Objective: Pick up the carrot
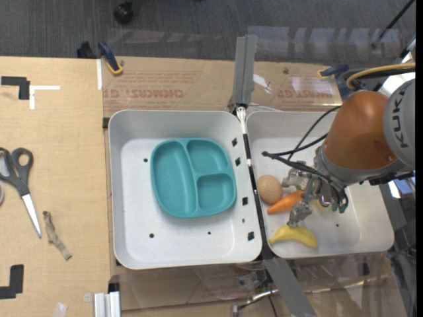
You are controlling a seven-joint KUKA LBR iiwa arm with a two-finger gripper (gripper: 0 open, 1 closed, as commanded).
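The orange carrot (283, 203) lies in the right bin (370, 240), slanting up to the right, its left tip just below a tan egg (269, 189). My gripper (301, 195) is low over the carrot's right end. It stands open, with one finger (293, 178) above the carrot and the other (303, 212) below it. The carrot's right end runs in between them and is partly hidden by the wrist.
A yellow banana (295, 236) lies just below the gripper near the bin's front wall. The left bin (125, 197) holds a teal divided plate (194, 177). Black cables trail from the wrist across the right bin. Scissors (23, 183) lie on the bench at far left.
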